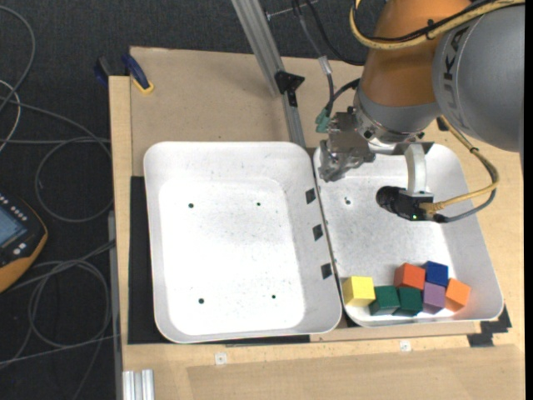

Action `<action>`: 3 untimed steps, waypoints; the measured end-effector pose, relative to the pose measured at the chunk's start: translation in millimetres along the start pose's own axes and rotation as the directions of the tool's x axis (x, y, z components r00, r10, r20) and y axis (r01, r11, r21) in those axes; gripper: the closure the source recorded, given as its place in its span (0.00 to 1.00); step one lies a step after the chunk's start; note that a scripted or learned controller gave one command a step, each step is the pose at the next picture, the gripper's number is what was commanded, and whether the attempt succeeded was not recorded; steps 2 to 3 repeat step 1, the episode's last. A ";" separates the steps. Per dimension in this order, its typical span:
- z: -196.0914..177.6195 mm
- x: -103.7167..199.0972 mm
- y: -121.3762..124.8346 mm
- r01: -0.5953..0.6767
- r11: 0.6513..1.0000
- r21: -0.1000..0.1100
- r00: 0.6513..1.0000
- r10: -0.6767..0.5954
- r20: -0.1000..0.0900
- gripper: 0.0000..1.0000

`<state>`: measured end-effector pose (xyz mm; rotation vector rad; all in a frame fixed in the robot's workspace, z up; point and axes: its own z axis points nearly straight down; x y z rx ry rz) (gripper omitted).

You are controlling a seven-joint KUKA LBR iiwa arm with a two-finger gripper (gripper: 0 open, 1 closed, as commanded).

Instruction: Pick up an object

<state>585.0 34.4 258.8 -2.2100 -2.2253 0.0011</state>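
Overhead, arm reaching in from right, gripper point(337, 167) hanging over far left corner of right bin point(475, 248), close to divider between bins. Jaw state impossible to tell here, fingers blurring into wrist hardware; apparently nothing hanging from them. Blocks sitting clustered at near edge of right bin: yellow block point(361, 289), green blocks point(396, 300), orange block point(410, 275), blue block point(435, 272), purple block point(435, 294), second orange block point(457, 292). Left bin point(166, 161) lying beside it.

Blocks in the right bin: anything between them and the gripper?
Nothing visible. The gripper sits at the far end of the right bin; the blocks cluster at its near edge, with bare bin floor between them.
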 end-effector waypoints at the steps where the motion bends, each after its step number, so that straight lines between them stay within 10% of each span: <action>1: -3.0 45.7 -24.8 0.000 1.000 0.000 1.000 0.000 0.000 1.00; 3: -3.0 45.7 -24.8 0.000 1.000 0.000 1.000 0.000 0.000 1.00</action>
